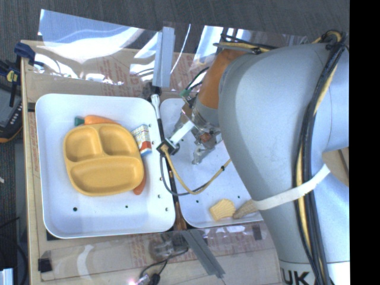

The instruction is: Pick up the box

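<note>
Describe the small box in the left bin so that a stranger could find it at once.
Start at the left white bin, which holds a yellow divided plastic tray. At the tray's upper right corner, beside the bin's right wall, lies a small white box with red print. It is the only white, printed item among yellow and orange things.

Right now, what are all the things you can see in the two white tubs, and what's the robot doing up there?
bins: 2, white, side by side on the bench
divided tray: 1, yellow, middle of left bin
carrot-like toy: 1, orange, behind the tray, left bin
small box: 1, white with red print, right of the tray, left bin
waffle-like toy: 1, tan, front of right bin
arm: 1, grey with orange band, over right bin
gripper: 1, metal, low over right bin
</note>
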Robot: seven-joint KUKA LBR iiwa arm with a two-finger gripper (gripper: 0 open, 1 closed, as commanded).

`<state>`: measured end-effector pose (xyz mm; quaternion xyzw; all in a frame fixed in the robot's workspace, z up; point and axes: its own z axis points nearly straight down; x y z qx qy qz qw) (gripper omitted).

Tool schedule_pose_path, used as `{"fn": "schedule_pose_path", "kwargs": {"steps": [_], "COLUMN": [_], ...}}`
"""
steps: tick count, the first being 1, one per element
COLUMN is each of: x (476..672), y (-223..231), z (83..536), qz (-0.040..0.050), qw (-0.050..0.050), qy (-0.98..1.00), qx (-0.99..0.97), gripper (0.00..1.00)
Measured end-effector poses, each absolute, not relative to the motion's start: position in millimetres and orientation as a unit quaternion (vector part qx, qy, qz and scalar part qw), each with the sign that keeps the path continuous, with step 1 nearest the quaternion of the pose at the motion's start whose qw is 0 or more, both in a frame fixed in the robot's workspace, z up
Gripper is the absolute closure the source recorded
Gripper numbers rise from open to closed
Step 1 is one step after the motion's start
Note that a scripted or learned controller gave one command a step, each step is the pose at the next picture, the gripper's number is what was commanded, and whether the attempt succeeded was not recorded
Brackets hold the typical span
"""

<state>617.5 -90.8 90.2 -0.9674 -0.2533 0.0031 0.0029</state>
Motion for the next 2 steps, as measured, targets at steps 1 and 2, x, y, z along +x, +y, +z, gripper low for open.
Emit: {"fn": "schedule_pose_path", "kwargs": {"steps": [1,2], "x": [617.3,623.3], "y": [-89.7,-92.9], "z": [99.5,104.1], "qz": [0.0046,0.0013], "qw": [0.005,0.001], "qy": [-0.256,-0.149], "qx": [-0.967,-0.989], "gripper": [1.0,1.0]}}
